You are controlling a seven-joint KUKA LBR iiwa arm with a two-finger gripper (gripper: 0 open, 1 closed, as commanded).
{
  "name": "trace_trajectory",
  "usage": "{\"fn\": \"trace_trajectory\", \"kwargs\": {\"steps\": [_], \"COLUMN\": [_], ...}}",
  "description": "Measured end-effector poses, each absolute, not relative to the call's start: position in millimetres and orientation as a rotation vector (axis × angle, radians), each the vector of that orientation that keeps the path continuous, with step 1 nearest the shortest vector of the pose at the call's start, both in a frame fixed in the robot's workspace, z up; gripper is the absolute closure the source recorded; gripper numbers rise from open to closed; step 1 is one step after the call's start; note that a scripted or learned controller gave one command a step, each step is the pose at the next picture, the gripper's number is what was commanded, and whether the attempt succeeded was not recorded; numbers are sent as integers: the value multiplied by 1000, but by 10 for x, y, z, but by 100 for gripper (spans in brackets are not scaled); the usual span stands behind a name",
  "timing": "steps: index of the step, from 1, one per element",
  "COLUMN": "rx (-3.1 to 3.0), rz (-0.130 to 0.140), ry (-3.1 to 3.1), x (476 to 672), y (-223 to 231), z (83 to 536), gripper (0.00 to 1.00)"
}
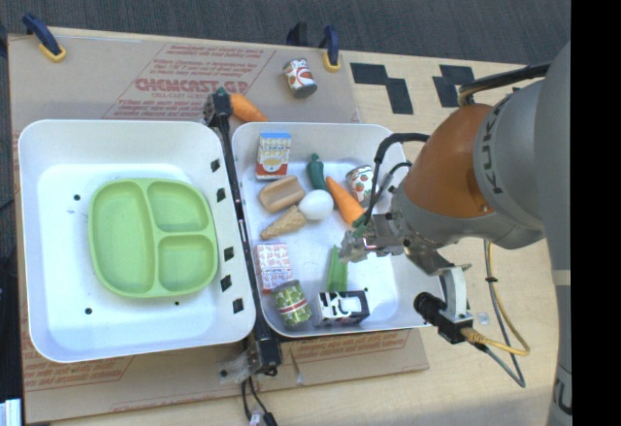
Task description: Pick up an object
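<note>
In the right bin point(383, 138), the gripper point(351, 247) hangs low over a green stick-like piece point(336, 271), whether its fingers are released or clenched I cannot tell, and the nearby carrot point(342, 200) could get nudged.

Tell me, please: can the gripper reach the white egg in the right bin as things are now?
Probably yes. The white egg lies uncovered, and the gripper hovers just beside it. The carrot and bread roll touch it, so grasping room is tight.
</note>
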State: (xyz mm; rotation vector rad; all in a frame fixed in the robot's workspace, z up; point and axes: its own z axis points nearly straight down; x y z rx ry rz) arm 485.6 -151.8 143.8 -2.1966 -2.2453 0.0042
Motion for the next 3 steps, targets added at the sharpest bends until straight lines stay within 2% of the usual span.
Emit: {"fn": "trace_trajectory", "kwargs": {"steps": [1, 2, 3], "rx": [-2218, -2216, -2212], "rz": [-2, -2, 3], "ry": [-2232, -2231, -2224], "x": [5268, 5266, 4992], "y": [-1923, -1918, -1749], "z": [2701, 2694, 1439], "gripper": [100, 0, 0]}}
